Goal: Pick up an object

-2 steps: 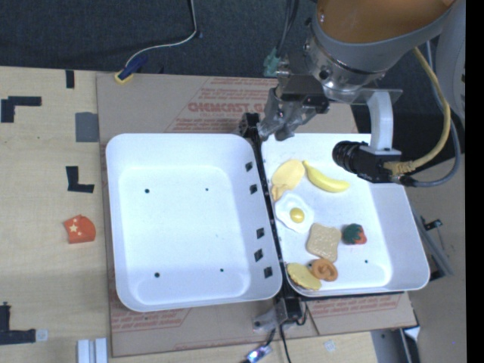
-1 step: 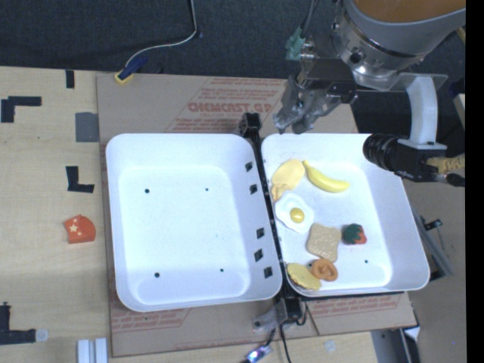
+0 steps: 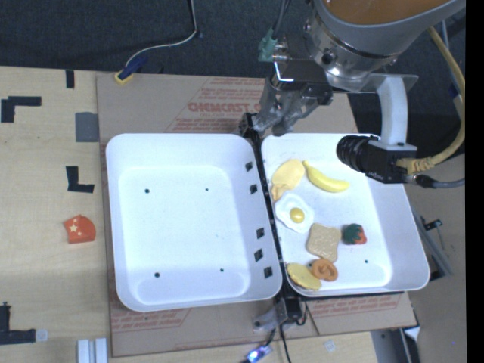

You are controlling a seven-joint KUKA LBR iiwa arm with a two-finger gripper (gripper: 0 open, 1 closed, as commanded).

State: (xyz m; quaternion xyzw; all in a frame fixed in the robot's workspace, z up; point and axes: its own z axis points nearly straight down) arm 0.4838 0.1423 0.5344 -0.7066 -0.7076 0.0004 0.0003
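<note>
The right bin [image 3: 405,225] holds several toy foods: a yellow banana [image 3: 327,179], a pale yellow piece [image 3: 287,175], a fried egg [image 3: 293,214], a slice of toast [image 3: 324,240], a green and red item [image 3: 353,234], an orange pretzel shape [image 3: 326,270] and a yellow piece [image 3: 302,277]. My gripper [image 3: 266,124] hangs over the back end of the divider between the bins, above and left of the pale yellow piece. Nothing is visible in it.
The left bin [image 3: 113,157] sits beside the right one. A small red item [image 3: 80,229] lies on the bench left of the bins. A black cylinder [image 3: 370,158] on the arm overhangs the right bin's back edge. Cables run along the back.
</note>
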